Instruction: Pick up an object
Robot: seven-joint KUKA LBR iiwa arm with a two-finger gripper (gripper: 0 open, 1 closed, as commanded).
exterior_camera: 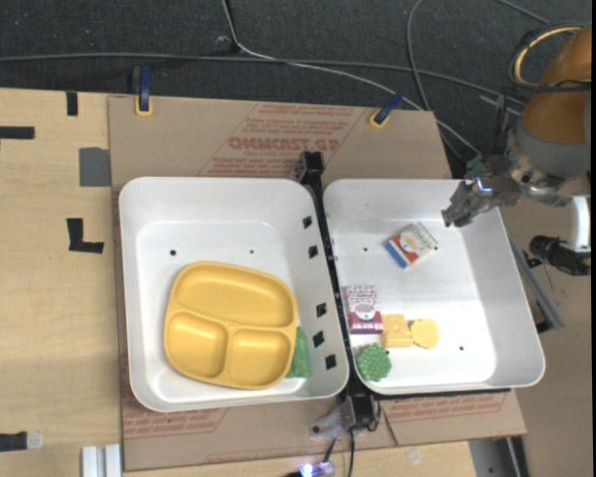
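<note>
In the right bin (497, 296) lie a small white packet with red and blue print (411, 244), a pink-and-maroon carton (362, 308), a yellow cheese-like piece (409, 332) and a green knobbly item (374, 363). My gripper (461, 207) hangs at that bin's far right corner, above its rim, up and to the right of the white packet. Nothing shows between its dark fingers.
The left bin (144, 227) holds a yellow three-compartment tray (228, 324) with a green item (300, 354) wedged beside it. Black clips run along the divider (321, 256) between the bins. Cables cross the dark backdrop behind the bench.
</note>
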